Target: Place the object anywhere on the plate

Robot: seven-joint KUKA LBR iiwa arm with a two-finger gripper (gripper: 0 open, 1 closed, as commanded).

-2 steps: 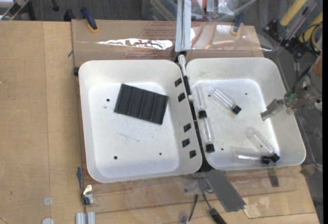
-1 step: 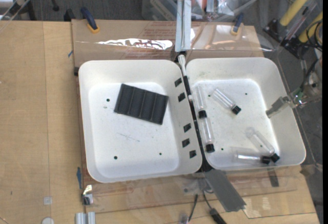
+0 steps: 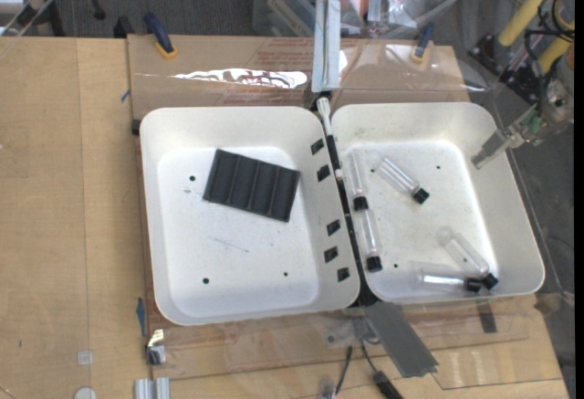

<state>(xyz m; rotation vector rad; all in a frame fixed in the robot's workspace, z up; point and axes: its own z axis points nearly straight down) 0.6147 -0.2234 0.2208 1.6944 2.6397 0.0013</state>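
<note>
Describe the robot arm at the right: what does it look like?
Just its tip shows at the right edge: a slim grey metal gripper reaching over the right bin's corner, joined to a blurry, pale grey wrist. Behind it run black cables and a yellow tube. I can't make out any markings.

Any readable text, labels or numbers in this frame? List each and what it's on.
None readable.
Reddish print on the cardboard sheet behind the bins: blurred and washed out by glare, unreadable.
Clear vials in the right bin: no legible markings.
Black ridged plate in the left bin: no text visible.
Plastic bag in the clear tote at the top: too blurred to tell whether it carries print.
</note>
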